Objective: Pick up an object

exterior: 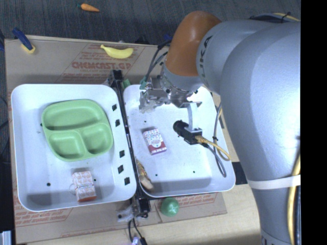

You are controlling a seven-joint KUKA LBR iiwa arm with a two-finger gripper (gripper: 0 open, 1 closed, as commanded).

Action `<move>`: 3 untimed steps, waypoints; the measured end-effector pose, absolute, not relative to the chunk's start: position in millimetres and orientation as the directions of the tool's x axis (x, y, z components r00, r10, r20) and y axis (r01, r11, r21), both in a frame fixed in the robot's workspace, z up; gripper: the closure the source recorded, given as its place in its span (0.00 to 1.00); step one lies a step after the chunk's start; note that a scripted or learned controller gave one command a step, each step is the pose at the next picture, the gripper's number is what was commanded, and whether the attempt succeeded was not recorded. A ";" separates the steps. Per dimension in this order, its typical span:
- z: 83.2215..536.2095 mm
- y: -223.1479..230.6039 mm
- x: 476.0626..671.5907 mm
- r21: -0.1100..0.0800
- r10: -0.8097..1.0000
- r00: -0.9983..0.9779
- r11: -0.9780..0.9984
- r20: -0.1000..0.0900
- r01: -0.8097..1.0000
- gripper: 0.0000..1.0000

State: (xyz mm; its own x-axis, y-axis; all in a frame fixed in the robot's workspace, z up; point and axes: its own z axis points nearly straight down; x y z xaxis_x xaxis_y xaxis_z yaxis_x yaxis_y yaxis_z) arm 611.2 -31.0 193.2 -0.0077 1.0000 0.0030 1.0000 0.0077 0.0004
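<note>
Gripper [151, 98] sat low over the far left part of the right bin [204, 180], under the orange band [186, 42] of the grey arm [250, 80]. Metal finger parts were a blur against the white floor; open or closed, cannot tell. Nothing was visibly between them.

Nearest item: a small red box [154, 140], lying flat on the right bin floor, just in front of the gripper and apart from it. Right of the box, a black fitting [186, 131] with a yellow cable [217, 148] hung off the arm above the bin. A tan object [144, 178] lay at the right bin's near left corner, against the divider; too small to identify.

Left bin [20, 137] held a green tray [76, 128] with three compartments, in its far-middle area. Nearer the camera, a wrapped red and white packet [84, 186] lay by the front wall, apart from the tray.

Both bins rested on cardboard [76, 63]. On it: a banana [117, 51] beyond the bins, a green ball [169, 206] in front of the right bin. A blue and yellow clamp [23, 41] sat at the cardboard's far left corner. An orange carrot-like piece [90, 7] lay on the dark floor beyond.
</note>
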 end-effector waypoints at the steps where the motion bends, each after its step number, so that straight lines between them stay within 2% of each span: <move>1: 191.9 -33.0 610.2 -0.003 1.000 -0.005 0.005 0.002 1.000 0.00; 2: 202.2 -32.2 610.6 -0.004 1.000 -0.010 0.010 0.003 1.000 1.00; 3: 202.1 -32.3 610.5 -0.004 1.000 -0.010 0.010 0.003 1.000 0.00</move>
